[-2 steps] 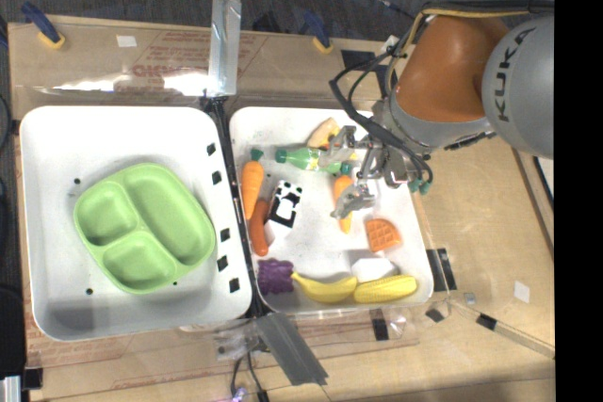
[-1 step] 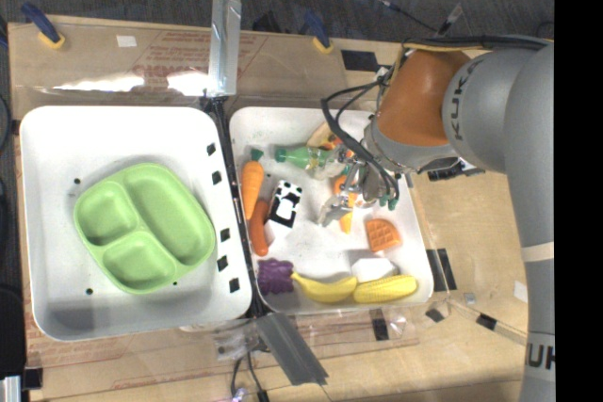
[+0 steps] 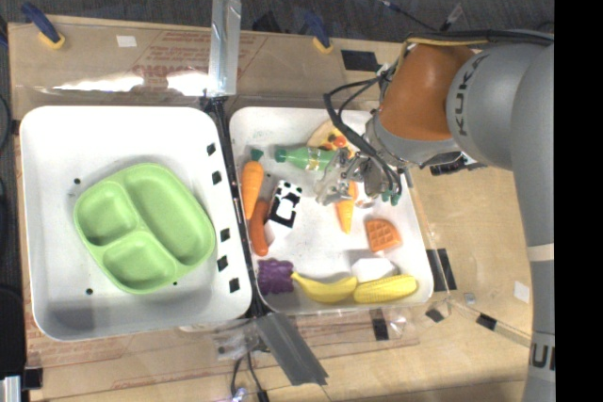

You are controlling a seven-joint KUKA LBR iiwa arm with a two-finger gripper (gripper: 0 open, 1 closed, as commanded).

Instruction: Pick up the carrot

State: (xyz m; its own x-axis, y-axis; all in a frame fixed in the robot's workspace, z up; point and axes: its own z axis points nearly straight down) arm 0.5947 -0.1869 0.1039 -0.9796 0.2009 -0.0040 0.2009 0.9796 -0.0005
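Observation:
A small orange carrot [image 3: 345, 214] lies point-down in the middle of the right bin [image 3: 415, 245]. My gripper [image 3: 345, 182] hangs directly over its upper end, at the end of the grey arm with the orange band [image 3: 424, 99]; the carrot's top is hidden under it. A longer orange carrot-like piece [image 3: 251, 185] lies along the bin's left wall, well to the left of the gripper.
Around the gripper in the right bin are a green bottle [image 3: 306, 157], a black-and-white cube [image 3: 285, 202], a waffle [image 3: 382, 233], a banana [image 3: 325, 287], corn [image 3: 386, 289], purple grapes [image 3: 275, 275] and a red piece [image 3: 260, 233]. The left bin [image 3: 57, 136] holds a green divided plate [image 3: 143, 226].

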